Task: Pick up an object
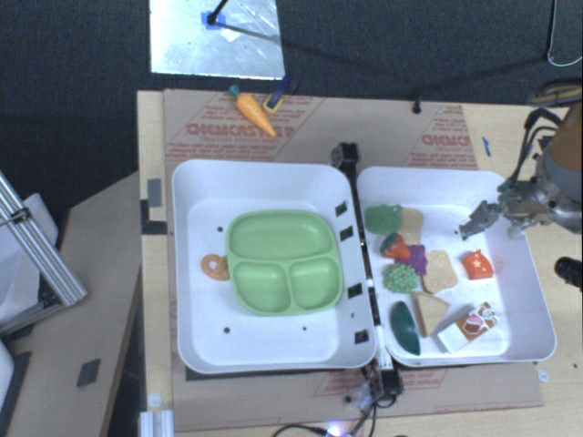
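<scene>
hovering claw (475,221) over right bin (537,299) | grip state: cannot tell | aim squarely above red toy (477,265) before descending

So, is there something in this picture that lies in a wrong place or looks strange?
Yes. A toy carrot lies outside both bins, on the cardboard sheet behind the left bin. A small orange ring sits loose on that bin's floor beside the green divided plate, while the other toy foods are piled in the right bin.
</scene>
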